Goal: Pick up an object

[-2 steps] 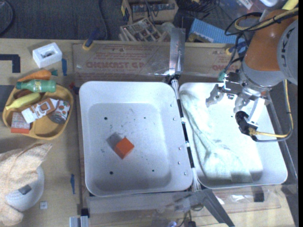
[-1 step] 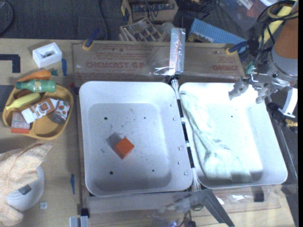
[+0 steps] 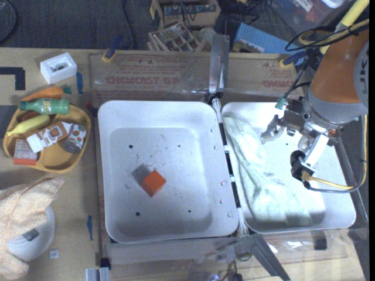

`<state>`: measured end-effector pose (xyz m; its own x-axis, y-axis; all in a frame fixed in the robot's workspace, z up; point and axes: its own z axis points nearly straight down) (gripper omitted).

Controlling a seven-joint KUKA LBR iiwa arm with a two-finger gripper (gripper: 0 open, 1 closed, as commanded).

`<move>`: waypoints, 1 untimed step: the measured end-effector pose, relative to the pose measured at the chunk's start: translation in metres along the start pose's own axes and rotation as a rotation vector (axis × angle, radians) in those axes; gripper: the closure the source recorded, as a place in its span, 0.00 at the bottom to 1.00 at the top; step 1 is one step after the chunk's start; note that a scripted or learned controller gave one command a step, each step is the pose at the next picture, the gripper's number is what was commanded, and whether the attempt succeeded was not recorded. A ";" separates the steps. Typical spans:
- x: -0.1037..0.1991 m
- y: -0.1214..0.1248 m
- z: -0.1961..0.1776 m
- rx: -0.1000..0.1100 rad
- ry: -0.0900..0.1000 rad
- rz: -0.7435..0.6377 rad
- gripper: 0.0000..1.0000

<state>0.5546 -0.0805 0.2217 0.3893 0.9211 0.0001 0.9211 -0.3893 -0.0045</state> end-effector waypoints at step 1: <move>-0.083 0.052 0.035 -0.006 -0.001 0.035 0.00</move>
<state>0.5701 -0.1775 0.1867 0.4210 0.9071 -0.0014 0.9071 -0.4210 0.0012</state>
